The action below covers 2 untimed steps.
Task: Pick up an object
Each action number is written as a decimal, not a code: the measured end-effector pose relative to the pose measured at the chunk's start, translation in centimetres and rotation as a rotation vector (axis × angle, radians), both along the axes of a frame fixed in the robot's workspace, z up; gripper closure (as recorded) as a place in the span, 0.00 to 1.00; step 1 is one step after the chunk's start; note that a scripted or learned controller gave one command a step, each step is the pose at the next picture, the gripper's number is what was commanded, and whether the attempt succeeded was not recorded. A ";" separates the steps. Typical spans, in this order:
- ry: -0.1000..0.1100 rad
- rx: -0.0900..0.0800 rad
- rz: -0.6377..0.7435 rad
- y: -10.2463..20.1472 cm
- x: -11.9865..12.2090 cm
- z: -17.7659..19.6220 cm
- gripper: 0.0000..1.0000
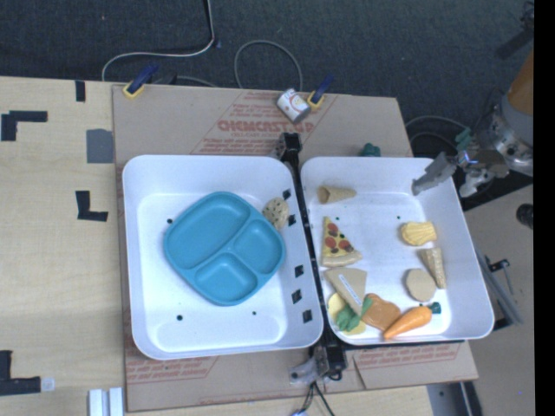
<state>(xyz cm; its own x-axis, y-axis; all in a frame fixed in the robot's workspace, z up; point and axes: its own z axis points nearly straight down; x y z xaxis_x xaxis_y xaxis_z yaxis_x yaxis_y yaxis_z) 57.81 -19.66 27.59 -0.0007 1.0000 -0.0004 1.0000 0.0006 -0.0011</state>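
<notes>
The right bin [451, 199] holds toy food: a pizza slice [337, 243], a croissant-like piece [336, 194], a yellow crinkled piece [419, 232], a tan cone [434, 265], a tan round piece [421, 284], an orange carrot [408, 320], an orange piece [378, 310], a green piece [346, 315] and a pale wedge [346, 282]. My gripper [431, 178] hangs over the right bin's upper right corner, above the rim, apart from every toy. A speckled cookie [276, 211] lies in the left bin beside the blue divided plate [225, 246].
The left bin [139, 232] and right bin meet at a black central divider [299, 232]. Both rest on a cardboard sheet [251, 120]. Cables and clips lie behind the bins, with a small white device [293, 104] there. The arm's wrist [503, 141] reaches in from the right.
</notes>
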 end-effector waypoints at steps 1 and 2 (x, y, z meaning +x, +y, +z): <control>0.012 0.006 0.005 7.2 -2.2 -11.5 0.00; -0.001 -0.002 0.003 9.7 0.5 -19.4 0.00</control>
<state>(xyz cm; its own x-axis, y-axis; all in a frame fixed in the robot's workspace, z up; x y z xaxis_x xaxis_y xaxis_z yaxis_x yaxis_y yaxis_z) 58.29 -9.92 8.18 -0.0039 1.0000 -0.0023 1.0000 0.0039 0.0000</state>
